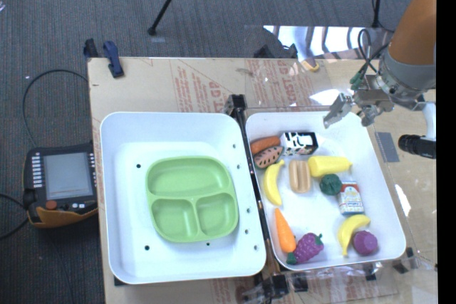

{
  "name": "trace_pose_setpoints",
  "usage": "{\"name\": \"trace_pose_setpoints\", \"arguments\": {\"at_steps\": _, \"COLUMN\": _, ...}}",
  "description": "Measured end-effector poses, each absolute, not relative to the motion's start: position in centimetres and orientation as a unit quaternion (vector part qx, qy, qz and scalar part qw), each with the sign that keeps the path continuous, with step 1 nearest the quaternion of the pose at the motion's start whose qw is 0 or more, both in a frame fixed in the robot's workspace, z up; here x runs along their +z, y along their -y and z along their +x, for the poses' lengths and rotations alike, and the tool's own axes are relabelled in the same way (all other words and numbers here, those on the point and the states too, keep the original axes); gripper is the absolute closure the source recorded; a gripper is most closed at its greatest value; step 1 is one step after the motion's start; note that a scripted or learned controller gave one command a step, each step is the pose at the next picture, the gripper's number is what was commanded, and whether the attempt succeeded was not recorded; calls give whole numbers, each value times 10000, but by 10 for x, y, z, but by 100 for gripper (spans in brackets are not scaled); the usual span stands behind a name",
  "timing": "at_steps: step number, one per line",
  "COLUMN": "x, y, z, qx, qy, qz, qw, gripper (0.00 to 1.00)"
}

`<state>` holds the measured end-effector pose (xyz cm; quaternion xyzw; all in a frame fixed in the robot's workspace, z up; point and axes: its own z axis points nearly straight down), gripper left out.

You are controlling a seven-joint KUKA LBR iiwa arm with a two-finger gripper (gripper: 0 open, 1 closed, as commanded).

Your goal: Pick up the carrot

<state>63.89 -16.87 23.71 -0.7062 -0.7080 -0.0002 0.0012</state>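
The carrot is orange and tapered, lying near the front left corner of the right bin, beside a bunch of purple grapes. My gripper hangs above the back edge of that bin, far from the carrot, with its two fingers spread open and nothing between them.
The right bin also holds two bananas, a hot dog, a black-and-white cow toy, a yellow block, a wafer, a green vegetable, a small can and a purple plum. A green divided plate sits in the left bin.
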Motion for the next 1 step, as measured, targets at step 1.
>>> {"name": "trace_pose_setpoints", "arguments": {"at_steps": 1, "x": 87, "y": 210, "z": 575, "qx": 13, "qy": 7574, "qz": -6529, "qw": 94, "gripper": 0}}
